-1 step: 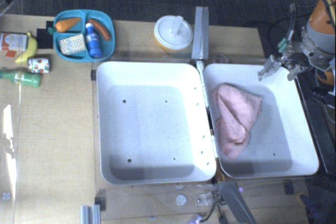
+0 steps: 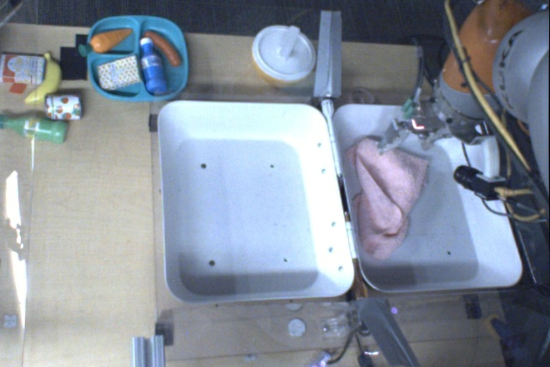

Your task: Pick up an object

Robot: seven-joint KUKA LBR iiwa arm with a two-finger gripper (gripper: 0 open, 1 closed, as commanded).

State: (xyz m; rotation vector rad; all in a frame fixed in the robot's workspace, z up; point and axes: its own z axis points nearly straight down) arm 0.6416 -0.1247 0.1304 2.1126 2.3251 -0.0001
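The pink cloth (image 2: pixel 384 195) lies bunched in the right bin (image 2: pixel 494 266), its top corner under my pincer (image 2: pixel 411 131); I cannot tell its opening, so I'd pinch a raised fold and lift straight

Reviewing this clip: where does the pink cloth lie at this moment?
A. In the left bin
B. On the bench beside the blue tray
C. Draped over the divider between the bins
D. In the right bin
D. The pink cloth lies crumpled on the floor of the right bin, just below the gripper, and clear of the divider.
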